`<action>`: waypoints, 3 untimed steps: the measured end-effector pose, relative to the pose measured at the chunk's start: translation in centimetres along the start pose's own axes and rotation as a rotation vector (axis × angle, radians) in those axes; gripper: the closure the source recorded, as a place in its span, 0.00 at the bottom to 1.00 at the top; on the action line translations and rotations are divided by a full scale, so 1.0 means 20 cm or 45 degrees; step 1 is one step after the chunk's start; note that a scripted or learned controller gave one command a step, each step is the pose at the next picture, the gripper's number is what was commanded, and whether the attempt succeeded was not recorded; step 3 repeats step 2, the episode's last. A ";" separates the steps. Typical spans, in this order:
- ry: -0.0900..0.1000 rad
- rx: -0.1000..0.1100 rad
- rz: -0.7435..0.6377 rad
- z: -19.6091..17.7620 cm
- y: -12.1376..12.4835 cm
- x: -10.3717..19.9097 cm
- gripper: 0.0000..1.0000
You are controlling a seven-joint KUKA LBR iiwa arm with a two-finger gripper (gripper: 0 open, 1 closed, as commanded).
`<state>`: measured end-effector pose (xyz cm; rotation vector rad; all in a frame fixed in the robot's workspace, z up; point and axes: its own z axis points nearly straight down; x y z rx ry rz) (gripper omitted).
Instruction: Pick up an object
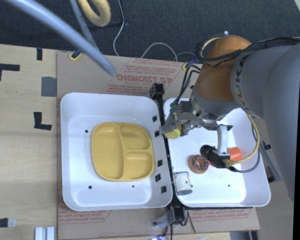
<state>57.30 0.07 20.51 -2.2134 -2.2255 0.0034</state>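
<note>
My gripper [170, 129] hangs over the left edge of the right bin [246, 195], close to the wall shared with the left bin. A small yellow thing [173, 134] sits right at the gripper's tip, and I cannot tell whether it is gripped. In the right bin lie a chocolate doughnut with sprinkles [199, 164], a small white cup on its side [183, 183] at the front left corner, and a small orange thing [234, 154] to the right of the doughnut. The arm hides the back of that bin.
A yellow divided plate [123, 151] lies in the middle of the left bin [74, 138]. Both bins rest on a cardboard sheet [137, 76]. The grey arm with its orange band [220, 70] covers the right bin's back right.
</note>
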 end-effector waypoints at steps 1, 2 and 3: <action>0.000 0.001 0.000 -0.01 -0.10 0.23 1.00; 0.000 -0.002 0.001 -0.10 -0.17 0.49 1.00; 0.000 -0.002 0.001 -0.10 -0.17 0.49 1.00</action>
